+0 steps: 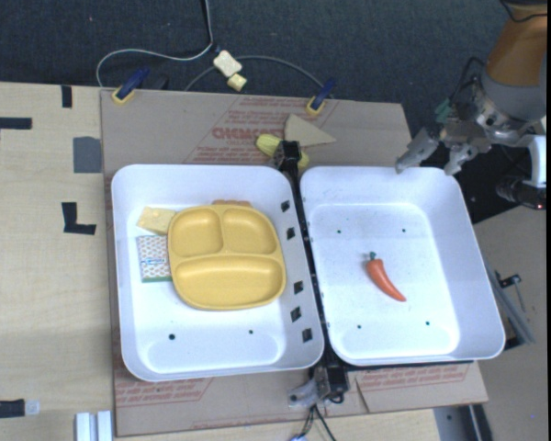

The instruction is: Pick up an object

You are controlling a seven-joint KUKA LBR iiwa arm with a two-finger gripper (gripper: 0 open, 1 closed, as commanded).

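Above the right bin's (441, 186) far corner, we see the gripper (433, 157) hanging with its two fingers (411, 155) spread wide, holding nothing and touching nothing. An orange toy pepper (385, 278) lies alone near that bin's middle. In the left bin (202, 347), a yellow divided tray (227, 255) rests beside two small packets (153, 256).

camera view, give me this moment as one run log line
gripper: open, above right bin's far rim | chili pepper: lying in right bin, untouched | held: nothing
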